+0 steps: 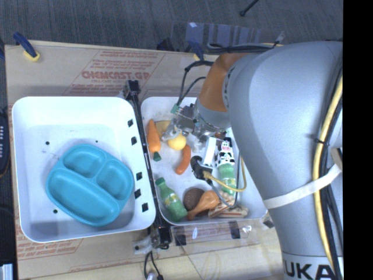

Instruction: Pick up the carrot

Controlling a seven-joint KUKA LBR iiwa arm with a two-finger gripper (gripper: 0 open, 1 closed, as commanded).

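A: Locate the target.

B: Two orange, carrot-like items lie in the right bin (152, 107). The larger carrot (153, 136) lies against the left wall, lengthwise along it. A smaller orange piece (183, 160) lies tilted near the bin's middle, just below a yellow lemon (177, 142).

A: Status of the gripper (187, 123)?

B: It sits above the lemon, between the two orange items. Whether the jaws are open or closed cannot be determined; the wrist hides them.

A: Handling properties?

B: Judged a toy: light, rigid, smooth plastic, likely slippery, not fragile. The tapered body can squirt out of a pinch.

A: Recommended hold?

B: Across the thick middle, jaws square to the long axis. The wall limits clearance on one side.
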